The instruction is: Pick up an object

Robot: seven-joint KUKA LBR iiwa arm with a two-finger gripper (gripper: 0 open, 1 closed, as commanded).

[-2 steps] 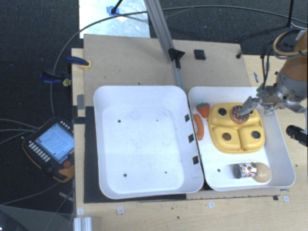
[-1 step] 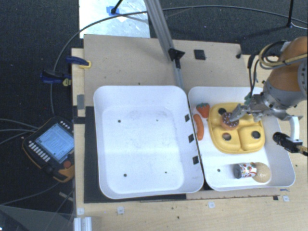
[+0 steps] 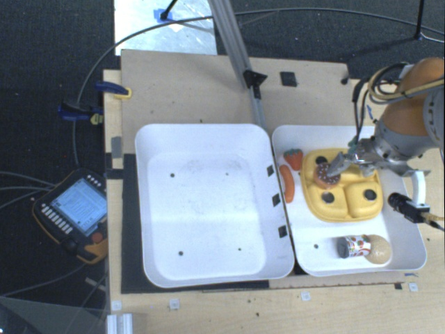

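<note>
The right bin (image 3: pixel 314 249) holds several objects. A yellow moulded block (image 3: pixel 351 199) with dark holes lies in its middle. A small round pink and brown piece (image 3: pixel 324 176) rests on the block's upper left part. My gripper (image 3: pixel 336 168) hangs low over that corner, just right of the round piece and touching or nearly touching it. An orange carrot-like toy (image 3: pixel 294 159) and an orange sausage shape (image 3: pixel 287 184) lie along the bin's left wall. A small jar with a printed label and a tan rounded end (image 3: pixel 363 248) lies near the front.
The left bin (image 3: pixel 201 207) sits beside the right one, sharing a wall with black clips (image 3: pixel 277 200). A slanted metal pole (image 3: pixel 233 37) stands behind the bins. A teach pendant (image 3: pixel 73 213) lies off the bench at left. Cables run by the arm (image 3: pixel 417 117).
</note>
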